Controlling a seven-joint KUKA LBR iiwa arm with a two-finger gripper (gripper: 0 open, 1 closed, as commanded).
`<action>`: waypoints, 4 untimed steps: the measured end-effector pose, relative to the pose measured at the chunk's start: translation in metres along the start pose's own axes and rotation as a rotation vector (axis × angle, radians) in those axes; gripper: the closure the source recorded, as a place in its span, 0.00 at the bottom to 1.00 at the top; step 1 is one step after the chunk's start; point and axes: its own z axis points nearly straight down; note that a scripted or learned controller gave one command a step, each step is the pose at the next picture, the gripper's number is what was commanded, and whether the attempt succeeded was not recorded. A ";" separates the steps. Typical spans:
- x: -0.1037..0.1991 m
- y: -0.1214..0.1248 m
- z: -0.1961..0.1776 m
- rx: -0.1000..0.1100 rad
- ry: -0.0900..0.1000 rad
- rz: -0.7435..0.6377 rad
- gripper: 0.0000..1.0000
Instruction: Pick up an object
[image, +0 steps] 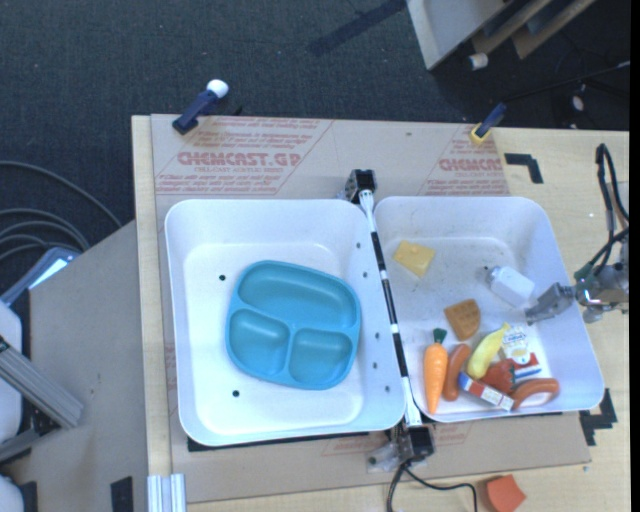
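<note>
The grey metal two-finger gripper (548, 300) reaches over the right rim of the right-hand shallow white plastic bin (570, 255); I cannot tell how it is set. Just left of the gripper lies a small white block (509, 284), apart from it. Further into this bin sit a yellow wedge (414, 257), a brown biscuit-like piece (463, 318), an orange toy carrot (435, 372), a yellow banana (487, 350) and red packets (505, 383). Left of this bin, the 2nd white bin (200, 300) holds a blue 3-compartment plastic tray (293, 324). Both rest on a pale wooden bench (300, 150) over dark carpet (100, 50).
</note>
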 end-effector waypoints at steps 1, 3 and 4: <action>0.031 -0.009 0.112 -0.002 -0.001 0.000 0.00; 0.116 0.043 0.004 0.000 0.001 -0.001 1.00; 0.168 0.067 -0.040 0.000 0.000 -0.002 1.00</action>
